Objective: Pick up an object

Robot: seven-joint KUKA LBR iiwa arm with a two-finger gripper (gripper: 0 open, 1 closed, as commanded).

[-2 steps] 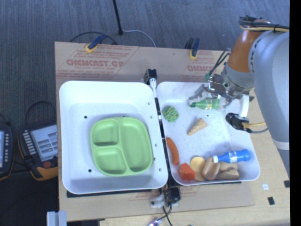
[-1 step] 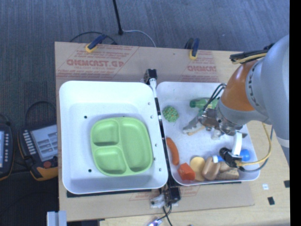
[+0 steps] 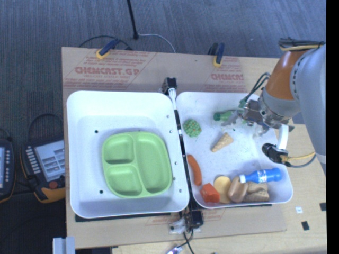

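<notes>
The pincer [image 3: 237, 116] sits low in the right bin [image 3: 233, 97], at a green item [image 3: 223, 115] near the far wall; its spread cannot be told. Judgement: it should close squarely on that item and lift straight, clear of the cone [image 3: 222, 141].

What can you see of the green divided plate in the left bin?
The green divided plate is pale lime green and looks like smooth moulded plastic. It is a rounded rectangle with three compartments: two smaller ones on the view's left side, stacked near and far, and one longer one on the right. It lies flat, right way up, slightly rotated, on the floor of the left white bin, roughly central and toward the near wall. Nothing lies in its compartments, and the claw is over the other bin.
</notes>
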